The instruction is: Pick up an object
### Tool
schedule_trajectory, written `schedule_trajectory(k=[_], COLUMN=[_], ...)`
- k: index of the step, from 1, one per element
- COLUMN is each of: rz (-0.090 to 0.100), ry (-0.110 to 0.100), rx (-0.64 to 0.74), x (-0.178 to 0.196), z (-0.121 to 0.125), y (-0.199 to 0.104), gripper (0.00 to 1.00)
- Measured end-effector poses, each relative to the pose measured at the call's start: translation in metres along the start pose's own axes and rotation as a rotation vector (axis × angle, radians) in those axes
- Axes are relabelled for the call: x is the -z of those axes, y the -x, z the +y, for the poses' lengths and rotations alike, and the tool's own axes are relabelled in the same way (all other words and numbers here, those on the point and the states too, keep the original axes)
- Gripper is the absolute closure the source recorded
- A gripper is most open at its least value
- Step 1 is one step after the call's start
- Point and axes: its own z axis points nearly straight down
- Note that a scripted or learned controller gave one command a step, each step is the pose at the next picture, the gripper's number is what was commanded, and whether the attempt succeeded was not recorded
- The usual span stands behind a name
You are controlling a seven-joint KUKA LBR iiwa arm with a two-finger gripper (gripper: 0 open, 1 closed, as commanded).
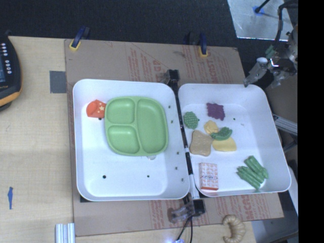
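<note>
The right bin [263, 103] holds a purple piece [215, 111], a green round piece [191, 119], a tan bread-like piece [201, 143], a yellow piece [225, 145] with a small dark green piece [221, 133] on it, a green bean bundle [252, 171] and a small orange-and-white box [208, 176]. The gripper [259, 71] sits at the far right, just past the right bin's back right corner, above the bench and apart from all the objects. Nothing shows between its fingers.
The left bin [86, 156] holds a green divided plate [136, 125] and a red piece [95, 108] at the plate's left. A black-and-orange pendant [7, 72] lies at the left edge. A tan curled thing [234, 228] lies in front of the bins. Clamps [203, 47] hold the cardboard.
</note>
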Motion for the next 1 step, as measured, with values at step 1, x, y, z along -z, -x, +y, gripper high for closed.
schedule_trajectory(k=[1], rz=[0.004], ry=[-0.01], rx=[0.007], x=[-0.1051], z=[-0.0228], y=[-0.0706], gripper=[0.0])
